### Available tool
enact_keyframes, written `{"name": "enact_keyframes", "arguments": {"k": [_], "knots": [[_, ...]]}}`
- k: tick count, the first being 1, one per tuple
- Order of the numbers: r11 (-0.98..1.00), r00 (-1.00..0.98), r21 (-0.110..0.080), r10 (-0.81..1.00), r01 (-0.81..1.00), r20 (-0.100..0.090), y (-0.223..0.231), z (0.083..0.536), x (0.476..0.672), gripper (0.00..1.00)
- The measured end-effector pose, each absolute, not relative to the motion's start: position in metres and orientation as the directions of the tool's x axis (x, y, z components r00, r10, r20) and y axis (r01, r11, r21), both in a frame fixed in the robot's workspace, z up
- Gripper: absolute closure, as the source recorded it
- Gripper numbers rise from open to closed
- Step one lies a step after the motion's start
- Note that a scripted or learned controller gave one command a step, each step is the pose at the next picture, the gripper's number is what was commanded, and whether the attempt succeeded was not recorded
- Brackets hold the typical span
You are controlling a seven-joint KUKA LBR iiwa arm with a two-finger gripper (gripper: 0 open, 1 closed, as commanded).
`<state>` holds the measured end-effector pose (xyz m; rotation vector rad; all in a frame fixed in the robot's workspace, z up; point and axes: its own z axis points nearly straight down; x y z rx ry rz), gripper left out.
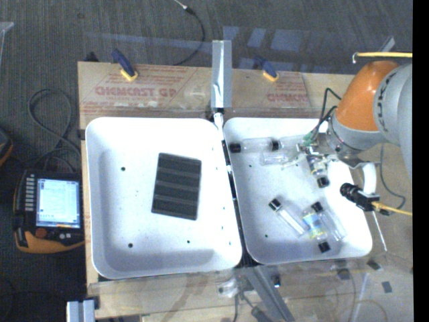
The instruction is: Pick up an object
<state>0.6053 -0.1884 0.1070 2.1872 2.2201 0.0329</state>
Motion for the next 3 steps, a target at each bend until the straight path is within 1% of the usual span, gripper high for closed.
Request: {"name": "enact_keyframes", "arguments": {"k": [1,2,3], "knots": [[0.042,-0.041,-0.004,0.999,0.999,0.008,-0.178,0.106,0.634,0.0],[0.062,-0.061,-0.04,0.998,0.997,0.019,-0.19,0.107,0.666,0.0],[0.067,-0.066,-0.045,0.998,0.997,0.009,-0.195,0.115,0.664,1.0]]}}
